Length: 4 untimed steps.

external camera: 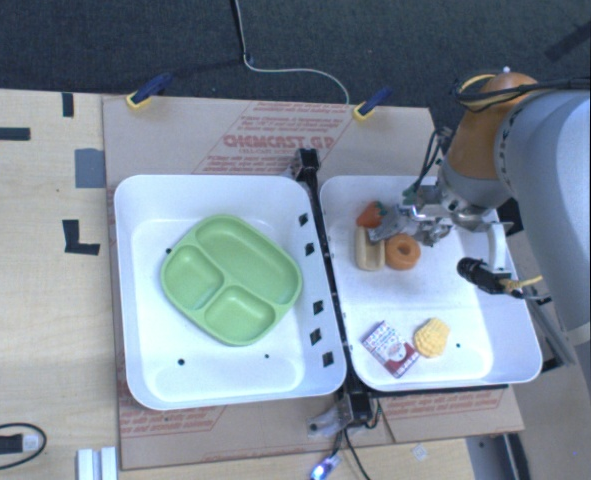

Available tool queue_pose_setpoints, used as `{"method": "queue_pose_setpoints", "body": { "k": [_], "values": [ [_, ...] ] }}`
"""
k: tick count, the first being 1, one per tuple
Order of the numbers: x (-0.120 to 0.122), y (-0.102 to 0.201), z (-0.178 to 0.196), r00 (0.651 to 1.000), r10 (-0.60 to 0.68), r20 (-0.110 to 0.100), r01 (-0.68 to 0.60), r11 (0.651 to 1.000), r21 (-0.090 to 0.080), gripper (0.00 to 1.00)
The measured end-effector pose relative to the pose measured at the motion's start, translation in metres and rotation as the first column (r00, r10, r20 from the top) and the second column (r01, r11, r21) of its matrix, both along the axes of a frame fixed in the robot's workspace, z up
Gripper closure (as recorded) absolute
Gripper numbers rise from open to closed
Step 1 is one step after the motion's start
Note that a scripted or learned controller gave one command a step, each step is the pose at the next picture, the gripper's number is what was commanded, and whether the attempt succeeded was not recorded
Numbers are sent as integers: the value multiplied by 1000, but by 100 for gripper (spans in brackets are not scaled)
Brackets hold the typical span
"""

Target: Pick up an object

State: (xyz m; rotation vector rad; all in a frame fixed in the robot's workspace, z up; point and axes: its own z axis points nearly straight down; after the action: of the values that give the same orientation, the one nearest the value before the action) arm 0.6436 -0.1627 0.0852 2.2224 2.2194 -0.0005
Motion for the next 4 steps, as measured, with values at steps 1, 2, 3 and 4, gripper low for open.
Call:
{"method": "queue_pose_setpoints", "body": {
  "k": [1, 2, 3, 4],
  "values": [
    [2, 2, 11, 1000, 4, 2, -4, 1000, 1, 100],
    [16, 19, 4, 999, -4, -41, 4, 1000, -10, 100],
    [27, 104, 107, 1000, 10, 9, -10, 1000, 1, 100],
    [25, 100, 109, 1000, 5, -2, -5, 1000, -1, 100]
  ]
}}
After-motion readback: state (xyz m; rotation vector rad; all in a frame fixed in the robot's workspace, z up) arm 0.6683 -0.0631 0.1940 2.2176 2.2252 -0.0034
